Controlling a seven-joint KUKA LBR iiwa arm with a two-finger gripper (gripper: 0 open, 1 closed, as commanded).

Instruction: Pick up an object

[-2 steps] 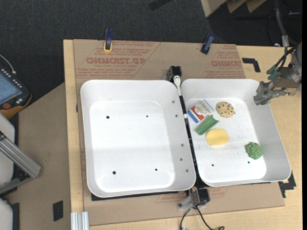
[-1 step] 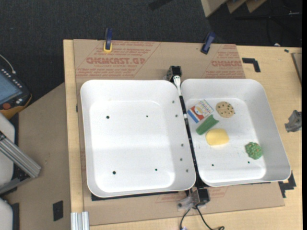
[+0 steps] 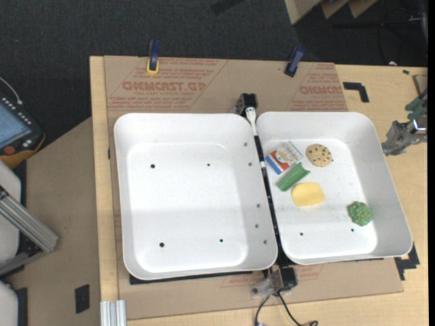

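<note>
The right bin [image 3: 380,182] holds several small items. A round speckled cookie [image 3: 319,155] lies near its middle back. To the cookie's left is a flat red, white and blue packet [image 3: 283,157], with a green pod [image 3: 293,176] slanting just below it. A yellow lump [image 3: 308,195] rests in front of the pod. A green broccoli-like piece [image 3: 360,213] sits near the bin's front right. My gripper [image 3: 402,134] is a grey metal shape at the view's right edge, beside the right bin's far right rim and apart from all the items.
The left bin [image 3: 136,202] sits beside the right one on a brown cardboard sheet [image 3: 204,80]. Two blue clamps [image 3: 153,56] [image 3: 294,60] hold the sheet's back edge. A black bracket [image 3: 247,104] sits between the bins at the back.
</note>
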